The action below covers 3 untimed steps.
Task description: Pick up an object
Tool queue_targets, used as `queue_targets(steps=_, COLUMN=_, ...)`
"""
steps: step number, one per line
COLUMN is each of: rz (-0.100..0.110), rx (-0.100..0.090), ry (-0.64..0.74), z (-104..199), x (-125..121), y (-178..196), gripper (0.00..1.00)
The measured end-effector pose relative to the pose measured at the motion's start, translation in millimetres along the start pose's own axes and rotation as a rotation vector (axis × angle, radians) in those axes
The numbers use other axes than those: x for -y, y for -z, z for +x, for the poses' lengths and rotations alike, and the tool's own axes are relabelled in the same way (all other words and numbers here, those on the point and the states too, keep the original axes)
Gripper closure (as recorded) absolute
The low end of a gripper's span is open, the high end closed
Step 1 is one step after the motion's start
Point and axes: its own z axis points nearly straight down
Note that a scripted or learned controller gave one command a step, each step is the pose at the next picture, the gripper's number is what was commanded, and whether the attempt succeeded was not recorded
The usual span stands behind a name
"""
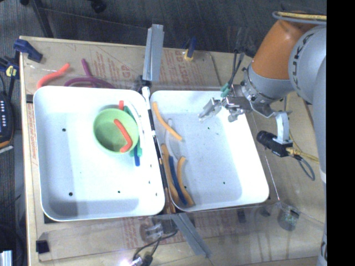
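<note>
Gripper (213,108) hung spread and empty over right bin (244,187) top; nearest target, orange strip (166,124), lay by left wall; best to straddle it crosswise, clear of wall, before closing.

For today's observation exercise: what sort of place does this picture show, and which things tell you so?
Probably a robotics lab or test bench: a robot arm with its gripper over two white bins on a taped wooden bench, cables alongside.
</note>
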Motion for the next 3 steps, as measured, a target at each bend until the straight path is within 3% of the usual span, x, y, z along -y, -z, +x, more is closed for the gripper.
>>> queue_targets(steps=1, rz=0.0, rx=0.001, ry=0.354, z=48.3, x=-2.1, y=-125.3, gripper=0.0)
queue_targets(steps=2, rz=-0.014, rx=0.023, ry=0.276, z=62.1, x=-29.7, y=-146.2, gripper=0.0)
queue_targets(steps=3, rz=-0.008, rx=0.013, ry=0.283, z=67.6, x=-29.3, y=-138.0, gripper=1.0)
